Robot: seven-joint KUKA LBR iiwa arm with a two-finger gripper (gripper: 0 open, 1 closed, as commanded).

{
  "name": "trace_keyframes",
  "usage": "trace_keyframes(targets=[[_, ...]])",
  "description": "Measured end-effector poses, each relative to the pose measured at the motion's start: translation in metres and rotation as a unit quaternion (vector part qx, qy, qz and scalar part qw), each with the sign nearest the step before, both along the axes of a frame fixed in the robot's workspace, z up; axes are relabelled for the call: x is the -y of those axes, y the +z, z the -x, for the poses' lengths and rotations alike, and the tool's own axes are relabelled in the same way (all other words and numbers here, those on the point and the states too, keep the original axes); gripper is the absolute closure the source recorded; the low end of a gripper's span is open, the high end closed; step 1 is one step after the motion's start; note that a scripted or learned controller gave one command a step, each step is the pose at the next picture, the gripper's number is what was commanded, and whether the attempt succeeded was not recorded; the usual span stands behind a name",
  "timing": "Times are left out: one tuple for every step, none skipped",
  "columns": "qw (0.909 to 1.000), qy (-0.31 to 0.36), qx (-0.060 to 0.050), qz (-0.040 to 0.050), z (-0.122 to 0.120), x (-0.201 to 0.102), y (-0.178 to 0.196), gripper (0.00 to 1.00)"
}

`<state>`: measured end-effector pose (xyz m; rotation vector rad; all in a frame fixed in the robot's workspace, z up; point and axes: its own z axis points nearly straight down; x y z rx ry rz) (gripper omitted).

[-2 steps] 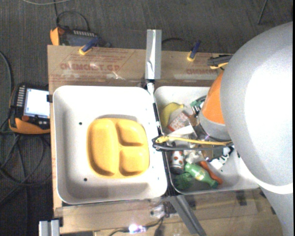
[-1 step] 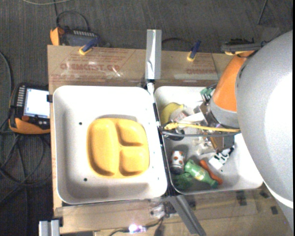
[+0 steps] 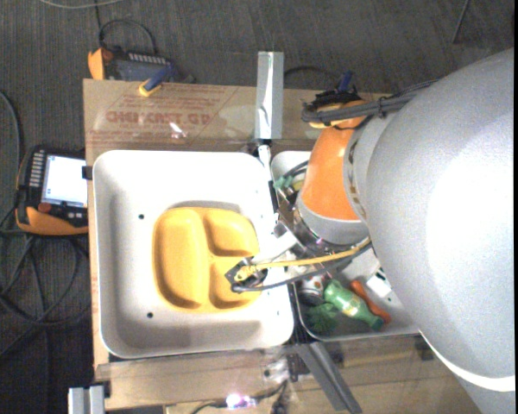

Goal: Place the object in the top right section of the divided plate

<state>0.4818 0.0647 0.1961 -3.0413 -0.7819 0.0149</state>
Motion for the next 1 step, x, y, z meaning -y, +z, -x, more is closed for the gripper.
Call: trace_keyframes(targets=[[0.9742,0.226,0.0,-0.0019,-0.0092,-0.0248,-0.0145,1.0]])
